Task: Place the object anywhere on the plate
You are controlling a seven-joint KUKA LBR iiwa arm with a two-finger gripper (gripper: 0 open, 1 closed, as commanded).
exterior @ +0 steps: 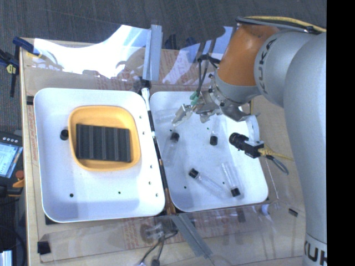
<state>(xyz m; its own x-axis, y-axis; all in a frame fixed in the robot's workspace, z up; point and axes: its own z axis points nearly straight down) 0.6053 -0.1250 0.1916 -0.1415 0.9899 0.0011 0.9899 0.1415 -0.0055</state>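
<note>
- Nearest the camera, the wooden tabletop point(111, 237) showed a pale, worn strip along the front edges of the two bins.
- In the right-hand shallow white plastic bin point(255, 195) lay several clear glass-like tubes with black caps: one long tube point(206, 180) near the front, a second point(229, 177) just beside it, and two small black-capped pieces point(174, 136) and point(213, 140) further back. Smooth, round and slippery by the look of them, they would likely roll if nudged.
- The left-hand white bin point(50, 198) held the yellow rounded-square plate with a dark ribbed insert point(104, 140), its rim glossy and raised. A small black piece point(64, 133) sat just beside the plate's left rim.
- The jaws of the metal gripper point(194, 112) hung over the back of the right bin, near its left wall; nothing was visibly held, and whether the jaws were parted or closed could not be told.
- Judged from this, the picking step was in hand: no tube sat on the plate yet. The next move called for a centred grip across a tube, then a carry leftwards over the divide.
</note>
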